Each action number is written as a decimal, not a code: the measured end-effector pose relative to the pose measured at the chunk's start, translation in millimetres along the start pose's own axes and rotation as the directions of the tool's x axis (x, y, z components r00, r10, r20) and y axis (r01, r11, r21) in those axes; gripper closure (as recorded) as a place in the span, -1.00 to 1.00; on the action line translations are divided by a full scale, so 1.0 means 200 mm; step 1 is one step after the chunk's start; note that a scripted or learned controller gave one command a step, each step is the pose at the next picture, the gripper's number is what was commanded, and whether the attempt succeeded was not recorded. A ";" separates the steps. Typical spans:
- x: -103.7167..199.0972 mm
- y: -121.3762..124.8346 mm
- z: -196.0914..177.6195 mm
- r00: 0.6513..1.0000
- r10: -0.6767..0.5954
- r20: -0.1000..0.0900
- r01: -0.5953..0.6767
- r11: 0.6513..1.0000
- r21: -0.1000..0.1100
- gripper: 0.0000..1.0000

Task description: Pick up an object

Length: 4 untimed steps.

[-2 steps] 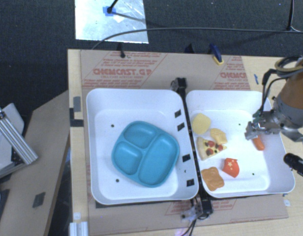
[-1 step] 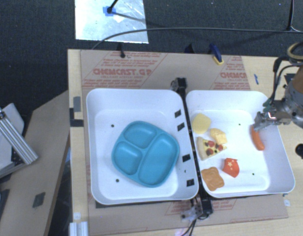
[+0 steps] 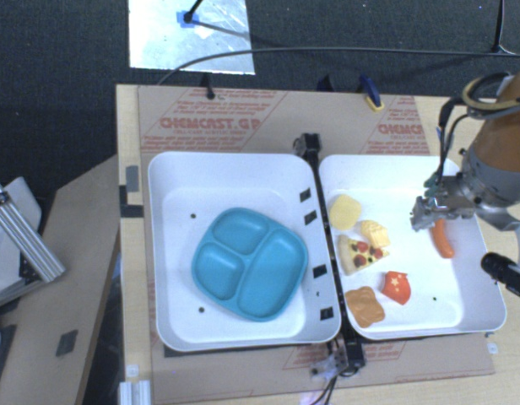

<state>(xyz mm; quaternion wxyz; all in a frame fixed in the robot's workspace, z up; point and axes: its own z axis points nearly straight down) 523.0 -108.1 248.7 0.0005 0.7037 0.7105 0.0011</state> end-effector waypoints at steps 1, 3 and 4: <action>0.27 -0.03 -0.03 1.000 -0.001 -0.001 0.001 1.000 0.000 1.00; 0.84 -0.11 0.12 1.000 0.000 -0.001 0.000 1.000 0.003 1.00; 1.09 -0.10 0.17 1.000 -0.001 -0.001 0.001 1.000 0.002 1.00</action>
